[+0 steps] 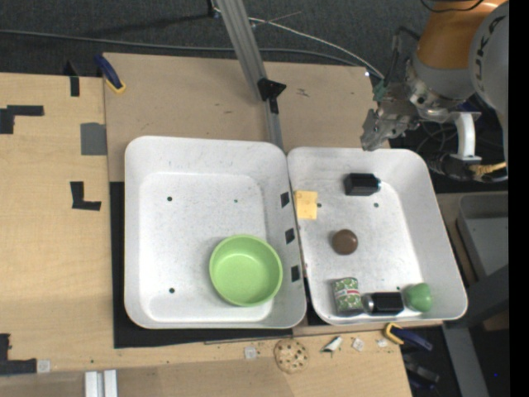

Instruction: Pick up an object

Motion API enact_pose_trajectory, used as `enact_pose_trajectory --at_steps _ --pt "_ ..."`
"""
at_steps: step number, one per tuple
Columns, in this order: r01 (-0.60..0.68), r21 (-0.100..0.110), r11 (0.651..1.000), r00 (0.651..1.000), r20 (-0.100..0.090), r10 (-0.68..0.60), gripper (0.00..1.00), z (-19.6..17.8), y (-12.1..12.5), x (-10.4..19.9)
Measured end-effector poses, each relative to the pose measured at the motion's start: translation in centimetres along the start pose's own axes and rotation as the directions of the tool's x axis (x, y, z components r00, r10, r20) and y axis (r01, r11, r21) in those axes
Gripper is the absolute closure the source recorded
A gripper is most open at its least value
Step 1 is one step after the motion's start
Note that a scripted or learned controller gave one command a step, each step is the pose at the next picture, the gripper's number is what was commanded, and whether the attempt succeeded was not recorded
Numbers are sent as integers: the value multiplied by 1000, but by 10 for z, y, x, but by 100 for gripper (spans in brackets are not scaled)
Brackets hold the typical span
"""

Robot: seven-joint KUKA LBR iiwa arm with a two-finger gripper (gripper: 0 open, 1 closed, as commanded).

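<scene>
My gripper (374,136) hangs over the far rim of the right bin (430,222), fingers pointing down, with nothing seen between them. Just below it in the bin lies a small black block (361,184). A yellow square piece (307,204) rests near the bin's left wall. A brown round object (345,241) sits mid-bin. At the near edge lie a green-labelled can (346,295), a black cylinder (384,303) and a green ball (418,297). A green bowl (245,270) sits in the left bin (165,188).
A slanted metal pole (248,48) crosses the bench behind the bins. A cookie-like disc (288,356) and small scraps lie on the bench in front of the bins. Cables run at the right, beside the arm.
</scene>
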State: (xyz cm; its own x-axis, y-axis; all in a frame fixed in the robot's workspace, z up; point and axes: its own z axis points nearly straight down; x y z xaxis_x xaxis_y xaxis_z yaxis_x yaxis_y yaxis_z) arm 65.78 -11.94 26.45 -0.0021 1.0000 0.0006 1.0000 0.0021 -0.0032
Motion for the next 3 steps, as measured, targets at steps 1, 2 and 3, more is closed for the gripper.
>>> enact_pose_trajectory --at_steps 1,2,3 --pt "0 0 1000 1000 0 0 0 0 0 0" --pt "0 6 1000 1000 1 0 0 47 5 1" --pt "1 5 1000 1000 1 -1 0 105 11 9"
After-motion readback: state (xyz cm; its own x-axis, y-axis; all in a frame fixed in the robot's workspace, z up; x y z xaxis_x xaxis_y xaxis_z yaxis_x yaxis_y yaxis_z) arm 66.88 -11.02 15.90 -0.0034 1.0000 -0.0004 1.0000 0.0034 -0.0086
